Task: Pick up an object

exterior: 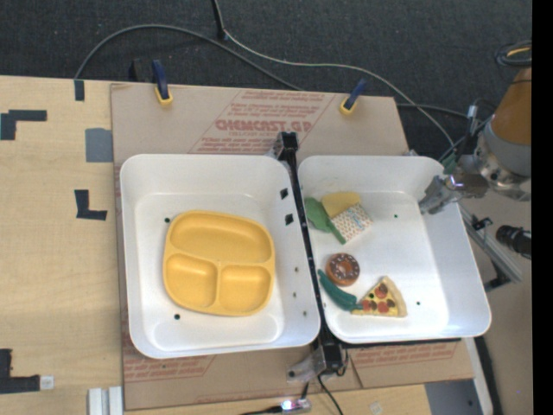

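Observation:
The right bin [449, 258] holds a chocolate donut [343, 269], a pizza slice [381, 299], a green bean pod [337, 292], a yellow cheese wedge [340, 203], a patterned white block [352, 223] and a green leaf piece [318, 216]. My gripper [435, 194] hangs over the bin's upper right corner, to the right of all the toys and apart from them. Nothing shows between its fingers.
The left bin [138, 232] holds a yellow divided plate [219, 262]. Clamps [159, 83] pin a cardboard sheet behind the bins, and a black cable [259, 54] runs across the back. The arm's orange band [517, 111] sits at the far right.

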### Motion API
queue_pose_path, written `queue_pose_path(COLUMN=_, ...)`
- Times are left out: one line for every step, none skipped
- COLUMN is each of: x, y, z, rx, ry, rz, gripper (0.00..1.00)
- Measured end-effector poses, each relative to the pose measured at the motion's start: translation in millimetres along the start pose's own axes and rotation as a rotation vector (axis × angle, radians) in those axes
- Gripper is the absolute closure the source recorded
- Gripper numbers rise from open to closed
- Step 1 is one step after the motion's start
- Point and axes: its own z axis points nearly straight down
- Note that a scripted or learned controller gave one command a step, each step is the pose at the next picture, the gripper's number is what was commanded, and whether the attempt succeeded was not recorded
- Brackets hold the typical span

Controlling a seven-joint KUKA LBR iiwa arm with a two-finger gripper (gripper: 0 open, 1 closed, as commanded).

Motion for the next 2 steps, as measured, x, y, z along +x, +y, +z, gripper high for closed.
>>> queue_pose_path(x=0.5, y=-0.3, z=20.2, rx=0.007, ry=0.001, rz=0.001, gripper=1.0)
queue_pose_path(x=43.4, y=4.3, z=16.0, rx=0.005, ry=0.002, rz=-0.003, gripper=1.0)
